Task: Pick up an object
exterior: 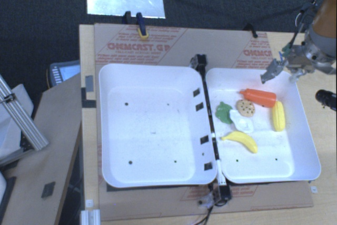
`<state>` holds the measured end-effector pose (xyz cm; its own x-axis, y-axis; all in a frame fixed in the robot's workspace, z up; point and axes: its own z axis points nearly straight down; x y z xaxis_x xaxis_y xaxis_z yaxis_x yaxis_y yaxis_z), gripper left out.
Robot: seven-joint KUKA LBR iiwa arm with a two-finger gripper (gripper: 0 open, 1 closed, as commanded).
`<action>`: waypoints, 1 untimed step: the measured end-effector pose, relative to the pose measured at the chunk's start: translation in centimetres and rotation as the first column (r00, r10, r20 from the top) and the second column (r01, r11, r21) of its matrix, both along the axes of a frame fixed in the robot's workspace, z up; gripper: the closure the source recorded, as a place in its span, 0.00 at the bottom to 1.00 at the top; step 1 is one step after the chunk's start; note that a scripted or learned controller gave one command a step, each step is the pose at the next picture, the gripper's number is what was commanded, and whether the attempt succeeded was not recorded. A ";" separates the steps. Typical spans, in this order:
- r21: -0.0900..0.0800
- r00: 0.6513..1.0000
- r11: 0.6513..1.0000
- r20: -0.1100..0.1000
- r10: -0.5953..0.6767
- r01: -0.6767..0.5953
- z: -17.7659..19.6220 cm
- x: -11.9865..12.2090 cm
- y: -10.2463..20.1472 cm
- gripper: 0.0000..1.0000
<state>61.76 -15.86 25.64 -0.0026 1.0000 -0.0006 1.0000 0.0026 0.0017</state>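
Honestly, the carrot (259, 96) looks light, stiff, slick plastic; grab mid-body. Claw (280, 69) hovers far-right, spread open, empty.

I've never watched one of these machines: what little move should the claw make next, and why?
Probably down and slightly left toward the orange plastic carrot. The two-finger gripper hangs above the right white bin's back edge, and the carrot is the toy nearest below it.
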 end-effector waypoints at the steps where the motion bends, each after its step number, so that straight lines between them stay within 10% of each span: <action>1: 0.000 1.000 1.000 0.001 0.004 -0.004 -7.7 3.4 1.0 0.00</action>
